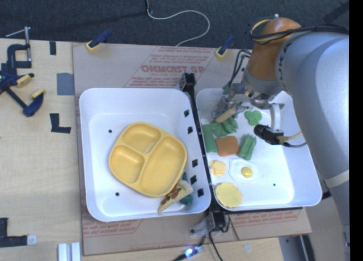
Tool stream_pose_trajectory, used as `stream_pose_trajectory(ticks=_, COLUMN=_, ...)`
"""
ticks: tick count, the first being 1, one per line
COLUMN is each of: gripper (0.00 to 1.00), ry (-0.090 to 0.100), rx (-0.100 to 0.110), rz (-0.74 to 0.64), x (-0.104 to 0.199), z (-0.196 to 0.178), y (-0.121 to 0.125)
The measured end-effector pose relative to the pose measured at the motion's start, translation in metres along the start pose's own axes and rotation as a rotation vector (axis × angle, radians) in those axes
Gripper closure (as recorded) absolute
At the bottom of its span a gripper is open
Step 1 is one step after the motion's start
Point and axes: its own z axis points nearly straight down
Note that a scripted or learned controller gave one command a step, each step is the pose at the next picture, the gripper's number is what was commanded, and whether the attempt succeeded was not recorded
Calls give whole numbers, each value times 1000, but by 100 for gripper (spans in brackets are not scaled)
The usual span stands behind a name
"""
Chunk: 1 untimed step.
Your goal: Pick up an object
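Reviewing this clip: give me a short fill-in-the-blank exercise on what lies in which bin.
1. The yellow divided plastic plate lies in the ____ white bin.
2. The toy pizza slice rests against the plate's ____ edge.
3. The toy fried egg has a ____ yolk.
4. The gripper is above the ____ white bin.

Missing words: left; lower; yellow; right

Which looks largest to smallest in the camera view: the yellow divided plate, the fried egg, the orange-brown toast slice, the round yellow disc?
1. Yellow divided plastic plate
2. Round yellow disc and white fried egg, too alike to rank
3. Orange-brown toast slice
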Motion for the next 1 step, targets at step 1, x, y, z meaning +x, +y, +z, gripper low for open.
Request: stream_pose_trajectory(ticks=1, gripper=100, ry=1, rx=-4, rz=2, x=4, z=-63, y=-2)
